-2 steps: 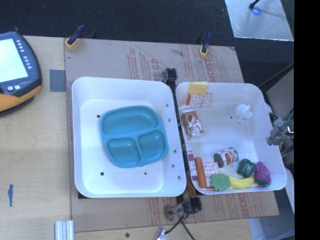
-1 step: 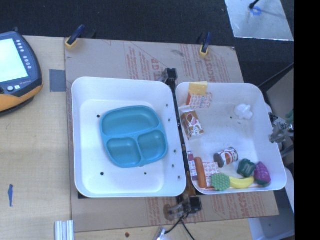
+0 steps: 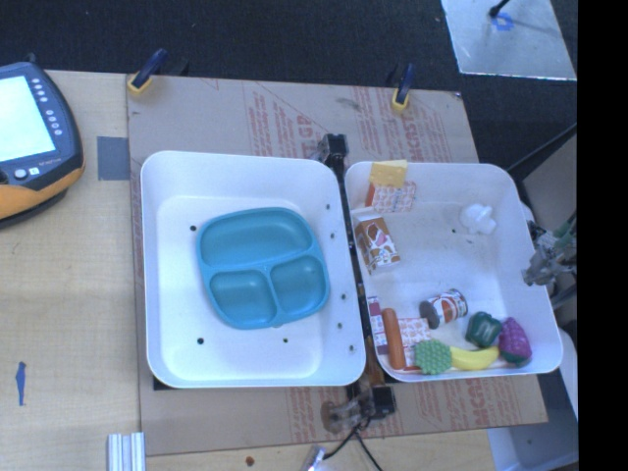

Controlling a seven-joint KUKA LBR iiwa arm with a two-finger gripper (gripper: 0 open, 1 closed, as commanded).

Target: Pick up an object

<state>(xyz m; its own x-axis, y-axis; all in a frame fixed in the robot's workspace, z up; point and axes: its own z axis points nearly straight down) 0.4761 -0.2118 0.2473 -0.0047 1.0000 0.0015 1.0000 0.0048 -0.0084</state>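
My gripper [image 3: 546,261] sits at the right bin's [image 3: 510,186] right rim, holding nothing I can see, opening unclear; near corner holds a yellow plastic banana [image 3: 474,358], purple grapes [image 3: 514,340], green pepper [image 3: 482,328]; blue divided tray [image 3: 263,265] in left bin [image 3: 162,263].

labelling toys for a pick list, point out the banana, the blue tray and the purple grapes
banana [image 3: 475,358], camera view, middle of its yellow curve
blue tray [image 3: 263,266], camera view, ridge where its compartments meet
purple grapes [image 3: 514,341], camera view, centre of the bunch
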